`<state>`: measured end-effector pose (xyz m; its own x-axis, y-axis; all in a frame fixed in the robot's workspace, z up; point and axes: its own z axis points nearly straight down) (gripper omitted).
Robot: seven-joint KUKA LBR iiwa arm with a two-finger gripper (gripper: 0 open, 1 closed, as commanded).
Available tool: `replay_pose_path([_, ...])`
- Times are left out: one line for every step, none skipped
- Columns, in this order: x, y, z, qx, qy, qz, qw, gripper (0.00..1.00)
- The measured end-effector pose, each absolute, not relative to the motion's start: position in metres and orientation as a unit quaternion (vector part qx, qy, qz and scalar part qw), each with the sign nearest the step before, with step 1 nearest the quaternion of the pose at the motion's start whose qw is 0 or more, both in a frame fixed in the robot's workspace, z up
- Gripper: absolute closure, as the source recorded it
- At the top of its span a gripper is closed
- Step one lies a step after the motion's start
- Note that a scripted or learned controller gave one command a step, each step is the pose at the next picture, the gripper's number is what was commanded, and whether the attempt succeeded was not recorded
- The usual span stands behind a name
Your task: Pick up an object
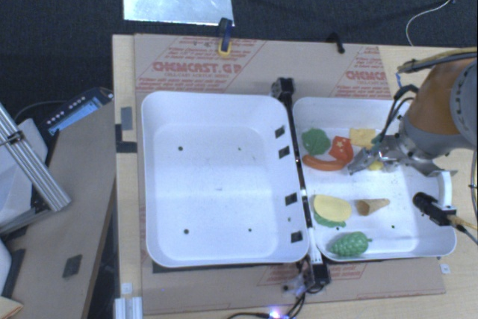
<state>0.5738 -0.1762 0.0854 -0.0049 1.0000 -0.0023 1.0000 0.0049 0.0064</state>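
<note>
Bins, toy food, and a lowered gripper

Bins sit side by side on the bench: the left bin [216, 183] shows bare white floor, and the right bin [426, 243] holds all the toy food. In it lie a green broccoli piece [316, 140], a red pepper [341, 149], an orange-red chili [323, 163], a yellow block [363, 137], a yellow-and-green taco-like piece [331, 209], a tan cone [371, 205] and a bumpy green piece [349, 243].

The red pepper is small, glossy and rounded, resting near the bin's upper middle, touching the chili's end.

The gripper [364, 160] hangs low just right of the pepper, fingers slightly parted, with nothing visibly between them. The yellow block lies just above it.
</note>
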Motion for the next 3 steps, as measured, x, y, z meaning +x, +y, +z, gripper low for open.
replay_pose_path([0.614,-0.208,0.086,0.705,0.709,0.0014,0.004,0.0])
replay_pose_path([0.613,-0.206,0.097,0.704,0.71,0.0014,0.003,1.0])
replay_pose_path([0.661,-0.142,0.085,0.704,0.71,-0.0062,-0.007,1.0])
